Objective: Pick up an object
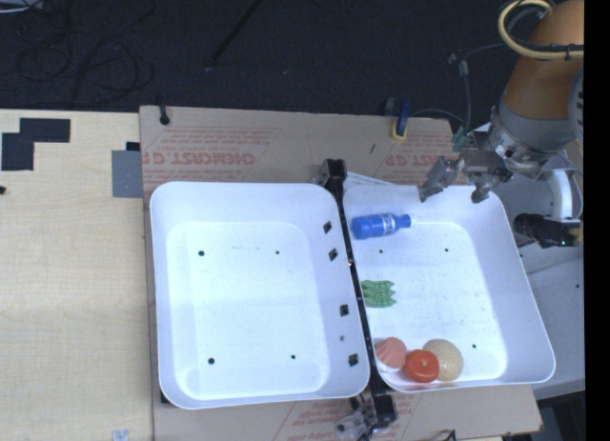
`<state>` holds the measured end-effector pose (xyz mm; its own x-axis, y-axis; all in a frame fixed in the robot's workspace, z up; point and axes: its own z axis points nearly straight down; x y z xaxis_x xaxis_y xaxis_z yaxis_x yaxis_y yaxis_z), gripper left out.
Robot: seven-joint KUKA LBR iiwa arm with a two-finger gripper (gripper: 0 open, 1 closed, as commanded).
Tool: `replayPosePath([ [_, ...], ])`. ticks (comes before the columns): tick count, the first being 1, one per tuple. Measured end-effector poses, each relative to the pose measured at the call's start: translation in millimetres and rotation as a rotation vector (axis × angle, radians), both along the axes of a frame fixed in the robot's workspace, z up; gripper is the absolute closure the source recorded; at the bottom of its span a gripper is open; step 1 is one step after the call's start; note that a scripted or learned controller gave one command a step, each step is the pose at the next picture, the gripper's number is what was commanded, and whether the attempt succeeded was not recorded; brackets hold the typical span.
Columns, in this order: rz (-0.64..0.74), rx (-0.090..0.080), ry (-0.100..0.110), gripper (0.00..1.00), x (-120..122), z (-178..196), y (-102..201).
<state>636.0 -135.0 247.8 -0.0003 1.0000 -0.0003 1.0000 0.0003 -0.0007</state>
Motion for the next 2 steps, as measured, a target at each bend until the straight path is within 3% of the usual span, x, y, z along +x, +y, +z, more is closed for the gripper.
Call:
replayPosePath([
  [1,-0.01,-0.001,0.008,0.0,-75.3,-28.9,-84.4],
  [2,-0.002,0.001,0.002,1.0,-70.8,-17.3,-80.0],
])
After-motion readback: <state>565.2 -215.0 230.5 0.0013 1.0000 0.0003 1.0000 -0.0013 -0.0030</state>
